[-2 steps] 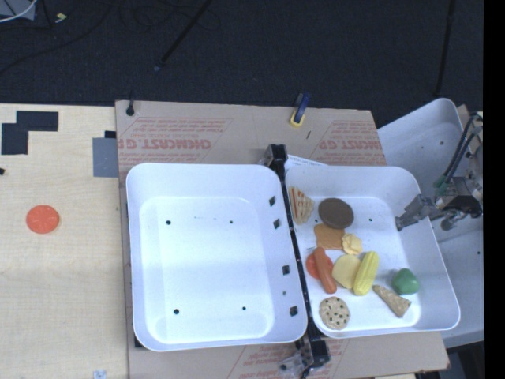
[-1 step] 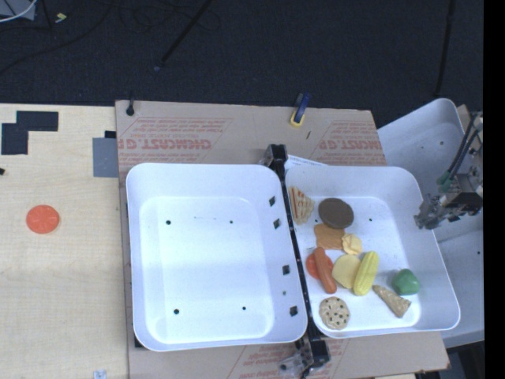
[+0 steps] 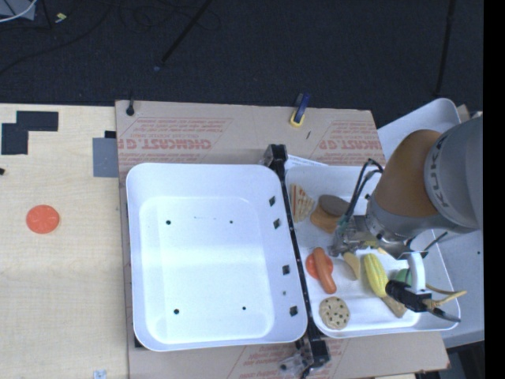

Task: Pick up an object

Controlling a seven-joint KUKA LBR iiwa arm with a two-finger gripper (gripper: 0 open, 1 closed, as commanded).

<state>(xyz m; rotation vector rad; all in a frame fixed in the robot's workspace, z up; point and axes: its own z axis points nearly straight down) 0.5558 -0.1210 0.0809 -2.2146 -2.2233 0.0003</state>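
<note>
Gripper: the gripper (image 3: 347, 242) sits low over the middle of the right bin, partly hidden under the wrist; its state cannot be told from this view.
Arm: the arm (image 3: 442, 181) comes in from the right, grey with an orange band, and covers the bin's upper right part.
Carrot: an orange-red carrot (image 3: 319, 265) lies just below and left of the gripper, near the bin's left wall, its narrow end toward the bottom.
Corn: a yellow corn (image 3: 375, 273) lies slantwise right of the carrot, below the gripper.
Cookie: a round tan cookie (image 3: 334, 313) with dark chips rests in the bin's lower left corner.
Shell: a ribbed tan shell (image 3: 302, 202) lies near the upper left wall.
Right bin: the right bin (image 3: 371, 328) holds all these things.
Left bin: the left bin (image 3: 207, 253) stands just beside it, touching along a black divider.
Bench: the bench (image 3: 55, 267) carries an orange disc (image 3: 43, 219) well to the left.
</note>
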